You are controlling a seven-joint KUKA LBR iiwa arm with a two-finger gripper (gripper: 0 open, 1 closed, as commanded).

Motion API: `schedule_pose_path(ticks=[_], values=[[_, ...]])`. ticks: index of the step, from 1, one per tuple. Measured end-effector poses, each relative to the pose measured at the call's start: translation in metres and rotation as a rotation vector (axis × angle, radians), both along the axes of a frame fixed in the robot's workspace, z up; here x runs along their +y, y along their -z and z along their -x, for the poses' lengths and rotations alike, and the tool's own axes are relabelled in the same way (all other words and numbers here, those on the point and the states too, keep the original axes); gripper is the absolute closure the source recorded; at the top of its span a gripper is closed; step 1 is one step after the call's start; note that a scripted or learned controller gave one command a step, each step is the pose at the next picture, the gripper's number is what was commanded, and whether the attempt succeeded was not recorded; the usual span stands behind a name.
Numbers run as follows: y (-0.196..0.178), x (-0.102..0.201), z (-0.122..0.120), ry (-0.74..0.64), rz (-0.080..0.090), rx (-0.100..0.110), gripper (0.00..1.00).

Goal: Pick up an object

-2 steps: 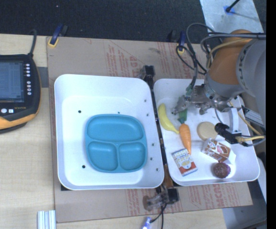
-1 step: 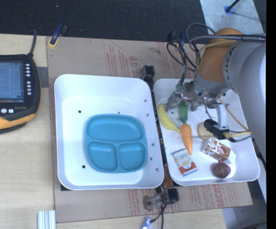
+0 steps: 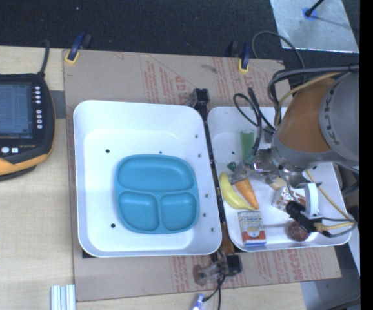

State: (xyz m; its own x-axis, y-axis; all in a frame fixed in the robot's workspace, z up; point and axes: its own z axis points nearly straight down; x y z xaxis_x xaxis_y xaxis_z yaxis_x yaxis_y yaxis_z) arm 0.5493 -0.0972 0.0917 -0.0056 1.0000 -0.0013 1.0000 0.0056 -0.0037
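The right bin [image 3: 332, 173] holds several small items. A yellow banana [image 3: 230, 194] lies by its left wall, with an orange carrot [image 3: 247, 193] leaning against it. A green piece [image 3: 247, 144] lies farther back. A small red-and-white carton [image 3: 252, 228] sits at the front, and a dark brown lump [image 3: 297, 230] lies at the front right. My gripper [image 3: 259, 166] hangs low over the middle of this bin, just behind the carrot's upper end. The grey and orange wrist covers most of it.
The left bin [image 3: 96, 128] holds a blue divided plate [image 3: 156, 193]. A teach pendant [image 3: 12, 124] lies on the bench at the far left. Cables loop behind the right bin, and clamps sit at the cardboard's back edge.
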Motion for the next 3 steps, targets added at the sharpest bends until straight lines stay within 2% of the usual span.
schedule_pose_path(ticks=[1, 2, 3], values=[[0.0, -0.018, 0.048, 0.0, -0.001, 0.0, 0.0], [0.0, -0.075, -0.037, 0.002, -0.001, -0.002, 0.0], [-0.083, -0.112, -0.074, 0.001, -0.001, -0.003, 0.0]])
